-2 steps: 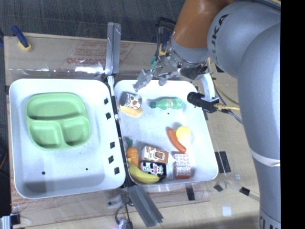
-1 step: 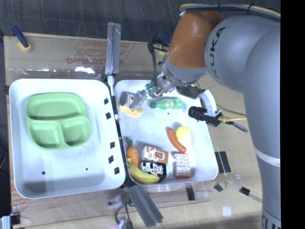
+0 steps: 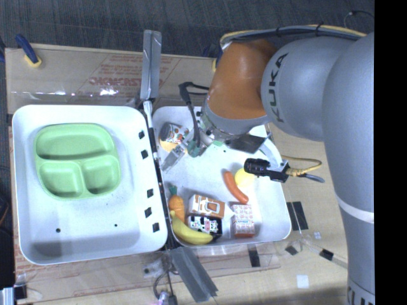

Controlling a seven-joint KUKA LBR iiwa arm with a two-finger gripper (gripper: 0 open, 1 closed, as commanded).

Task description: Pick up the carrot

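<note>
Looking down at a slant on two white bins side by side. In the left bin point(image 3: 38, 234), a green divided tray point(image 3: 76, 157). Over the back of the right bin point(image 3: 280, 202), reaching in from the right, the grey arm point(image 3: 305, 88) with its orange band, gripper point(image 3: 181, 150) pointing down and left near the bin's left wall. Cannot tell whether released or clenched; nothing seen gripped.

Judged to be at the approach step, with no grasp made. Gripper well apart from the carrot point(image 3: 235, 186), lying in the middle-right of the right bin. Next move likely calling for travel to the right and toward the front of the bin, then lining up across the narrow body before descending.

Carrot: slim, reddish-orange, smooth, lying flat on a diagonal, thin end toward the front right. Touching a yellow fruit point(image 3: 245, 179) on its right side, just behind a carton point(image 3: 243, 221); tight room for closing on that side. Nearer the front left, another carton point(image 3: 206, 205), a banana point(image 3: 191, 234) and a small orange piece point(image 3: 176, 204), easy to mistake for the target
</note>
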